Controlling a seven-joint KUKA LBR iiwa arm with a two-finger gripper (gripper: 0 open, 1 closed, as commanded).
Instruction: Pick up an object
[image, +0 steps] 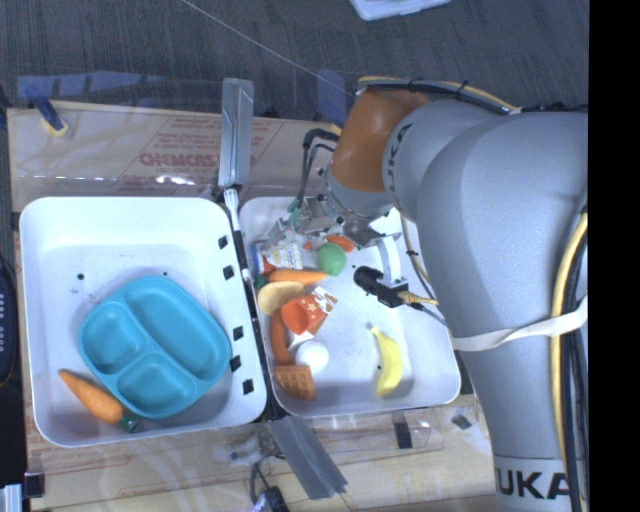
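My gripper hangs low over the far left part of the right bin, under the orange band of the wrist. Right below it lies a cluster of small items: a green ball, an orange carrot and a small printed packet. Nearer the front are a yellow wedge, an orange-red pouch, a white egg, a brown waffle piece and a yellow banana. The wrist hides whatever lies straight under the gripper.
The left bin holds a blue divided plate and a carrot at its front left corner. A black-clipped divider wall separates the bins. The bulky grey arm covers the right bin's far right side.
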